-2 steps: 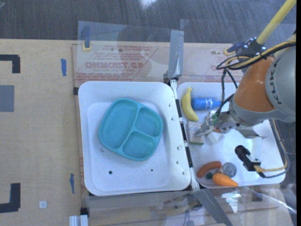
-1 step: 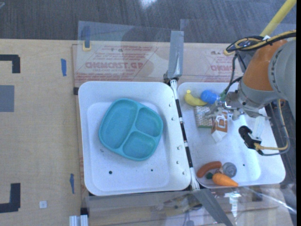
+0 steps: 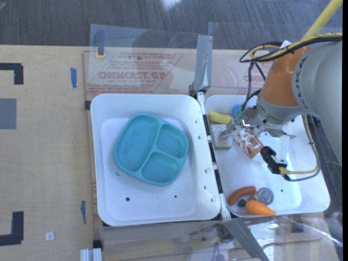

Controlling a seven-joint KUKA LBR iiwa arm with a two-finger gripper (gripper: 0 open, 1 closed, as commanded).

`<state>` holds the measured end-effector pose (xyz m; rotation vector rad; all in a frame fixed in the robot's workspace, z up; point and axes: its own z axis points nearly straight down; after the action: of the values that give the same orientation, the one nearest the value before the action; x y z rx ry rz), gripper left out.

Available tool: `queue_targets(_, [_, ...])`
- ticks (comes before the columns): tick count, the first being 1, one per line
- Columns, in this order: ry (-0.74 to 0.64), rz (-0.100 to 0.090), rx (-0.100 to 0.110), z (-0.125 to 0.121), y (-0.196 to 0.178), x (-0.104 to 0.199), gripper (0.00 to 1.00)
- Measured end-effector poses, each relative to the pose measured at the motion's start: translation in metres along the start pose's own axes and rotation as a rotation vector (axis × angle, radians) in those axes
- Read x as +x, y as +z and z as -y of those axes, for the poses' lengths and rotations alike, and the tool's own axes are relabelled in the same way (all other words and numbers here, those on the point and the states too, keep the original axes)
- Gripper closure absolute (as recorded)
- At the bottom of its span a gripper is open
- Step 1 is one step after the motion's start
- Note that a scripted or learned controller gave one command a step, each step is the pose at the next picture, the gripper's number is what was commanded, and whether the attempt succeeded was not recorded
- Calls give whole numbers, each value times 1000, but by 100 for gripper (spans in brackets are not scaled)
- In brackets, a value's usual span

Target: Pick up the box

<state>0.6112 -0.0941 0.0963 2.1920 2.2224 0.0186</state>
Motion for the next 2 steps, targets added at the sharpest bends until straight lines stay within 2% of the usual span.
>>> queue_targets(2, [-450, 0, -11, 35, -2, -6, 0])
